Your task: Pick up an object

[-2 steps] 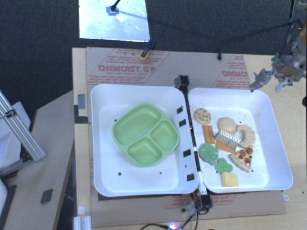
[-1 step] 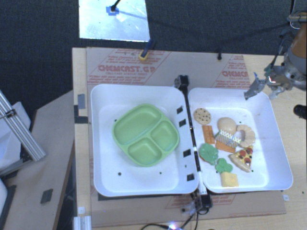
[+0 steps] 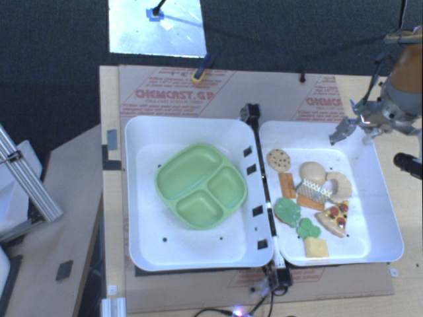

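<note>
Over the right bin's (image 3: 386, 197) far right corner, the end effector (image 3: 345, 132) hovered at the rim, arm (image 3: 404, 88) reaching in from the right. Whether it was apart or together could not be told at this size, just a grey blur of metal. Nothing was visible in it, so no pick was made yet as far as the view showed.

All candidate objects sat in the right bin, clustered toward its middle and near side: a cookie (image 3: 279, 158) near the divider, an orange strip (image 3: 287, 185) just below it, a pale bread-like piece (image 3: 312, 172), a grey grater-like item (image 3: 316, 191) lying across an orange piece, a bagel-like ring (image 3: 341, 184), a pizza slice (image 3: 334, 218), two green leafy pieces (image 3: 287, 211) (image 3: 308, 228), and a yellow cheese block (image 3: 316, 247). They touched or overlapped in places. The end effector was apart from the pile, up by the far rim.

Left bin (image 3: 142, 243) held a green divided plate (image 3: 199, 185), well apart from the arm.

Judgement: task at its start or approach stage. Left to do: move over the pile, descend, close on one item, lift. The cookie looked the most isolated target; the crowded middle could cause a miss.
</note>
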Tool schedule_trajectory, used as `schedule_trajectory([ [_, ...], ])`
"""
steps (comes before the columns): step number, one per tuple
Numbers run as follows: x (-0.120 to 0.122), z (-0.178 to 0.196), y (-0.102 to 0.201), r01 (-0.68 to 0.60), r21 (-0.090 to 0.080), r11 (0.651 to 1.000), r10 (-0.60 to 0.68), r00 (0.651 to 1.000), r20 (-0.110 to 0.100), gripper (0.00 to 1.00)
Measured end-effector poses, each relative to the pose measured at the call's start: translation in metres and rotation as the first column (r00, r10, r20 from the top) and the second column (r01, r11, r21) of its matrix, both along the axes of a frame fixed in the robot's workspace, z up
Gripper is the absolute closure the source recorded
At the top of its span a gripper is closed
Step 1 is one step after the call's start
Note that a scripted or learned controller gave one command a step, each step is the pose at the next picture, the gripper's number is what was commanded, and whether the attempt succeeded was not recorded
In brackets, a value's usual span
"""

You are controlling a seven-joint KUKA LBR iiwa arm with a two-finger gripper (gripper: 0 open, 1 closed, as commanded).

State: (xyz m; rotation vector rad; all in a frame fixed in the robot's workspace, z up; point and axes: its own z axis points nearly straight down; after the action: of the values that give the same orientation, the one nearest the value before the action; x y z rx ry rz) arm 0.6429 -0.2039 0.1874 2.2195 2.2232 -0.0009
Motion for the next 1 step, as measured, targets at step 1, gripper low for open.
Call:
schedule_trajectory([
  [1, -0.0007, -0.0408, 0.0032, -0.001, -0.001, 1.0, 0.001, 1.0, 0.001, 0.0],
])
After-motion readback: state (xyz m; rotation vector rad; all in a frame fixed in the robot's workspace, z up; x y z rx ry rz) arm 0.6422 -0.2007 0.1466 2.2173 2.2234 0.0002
